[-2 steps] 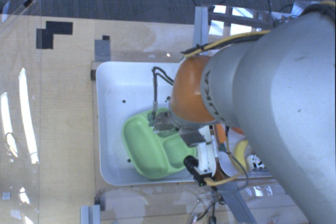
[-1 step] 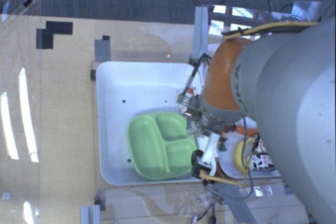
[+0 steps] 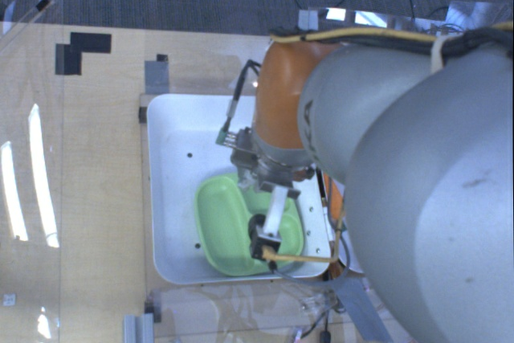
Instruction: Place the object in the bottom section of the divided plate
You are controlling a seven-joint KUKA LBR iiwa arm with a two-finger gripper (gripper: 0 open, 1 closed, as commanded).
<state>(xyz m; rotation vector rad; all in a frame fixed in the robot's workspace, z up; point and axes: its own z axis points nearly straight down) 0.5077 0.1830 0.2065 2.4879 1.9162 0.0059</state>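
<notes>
A light green divided plate (image 3: 223, 222) lies in the lower middle of the left white bin (image 3: 173, 173). My arm reaches over the bin from the right, and its orange-banded wrist (image 3: 277, 104) covers the plate's right side. The gripper (image 3: 261, 187) hangs under the wrist, above the plate's right half, and the wrist hides most of it. I cannot make out any object between its fingers or on the part of the plate that shows. The plate's right sections are hidden behind the arm.
A sliver of something orange (image 3: 334, 203) shows just past the bin's right wall, beneath the arm. The bin's left and upper floor is bare white. Light wooden bench (image 3: 80, 213) lies to the left, with black tape marks (image 3: 79, 51) at the back.
</notes>
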